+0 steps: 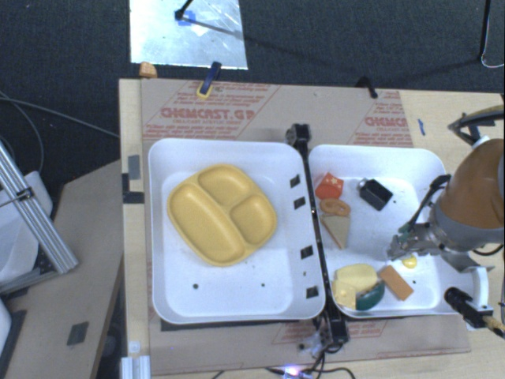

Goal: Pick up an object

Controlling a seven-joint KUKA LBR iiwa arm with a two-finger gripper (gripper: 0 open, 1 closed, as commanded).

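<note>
In the camera view, nearest the lens along the front edge of the right bin [430, 163] lies a cluster of three things: a pale yellow lump [352, 279], a dark green piece [371, 297] touching its lower right side, and an orange-tan block [395, 283] tilted just beside them.

The arm [472, 204] reaches in over the bin's right edge, its brown rounded body and grey wrist above the bin floor. The end effector [400, 245] hangs low over the right middle of the bin, just above the orange-tan block; whether it is wide or narrow cannot be told, and nothing can be seen held in it. A small yellow object [409, 262] sits right beside its tip.

Toward the bin's left wall are a red-orange block [329, 186], an orange-brown piece [335, 208] just in front of it, and a tan wedge [338, 230] in front of that. A black box [375, 193] lies tilted near the back centre.

The left bin [181, 294] holds a yellow divided plate [222, 214] with three compartments, toward its back left.

Both bins rest on the cardboard-covered counter [237, 113].
</note>
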